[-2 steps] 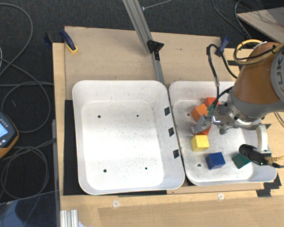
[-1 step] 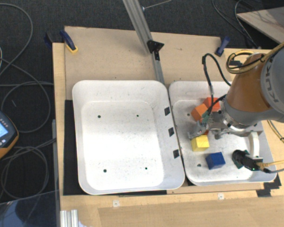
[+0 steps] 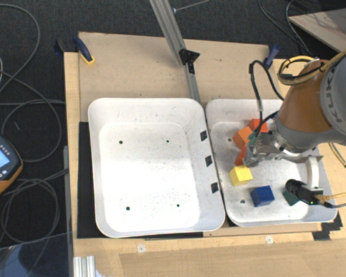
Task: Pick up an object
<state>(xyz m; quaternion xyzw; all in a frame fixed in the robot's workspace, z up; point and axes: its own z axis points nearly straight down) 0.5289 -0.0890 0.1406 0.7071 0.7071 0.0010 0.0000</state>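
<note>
The right bin (image 3: 277, 212) holds several small blocks. A yellow cube (image 3: 241, 175) lies near its middle, and a blue cube (image 3: 262, 195) sits in front of it. A dark green piece (image 3: 290, 197) rests by the front right corner. Orange blocks (image 3: 246, 134) cluster toward the back of the bin. My gripper (image 3: 251, 154) hangs low over the orange blocks, just behind the yellow cube, its fingers pointing down into the cluster. The wrist hides the fingertips and part of the orange blocks.
The left bin (image 3: 104, 120) sits beside the right one, with black clips (image 3: 207, 160) along the shared wall. A slanted metal pole (image 3: 170, 25) rises behind the bins. Cables trail along the arm and off the bench's right side.
</note>
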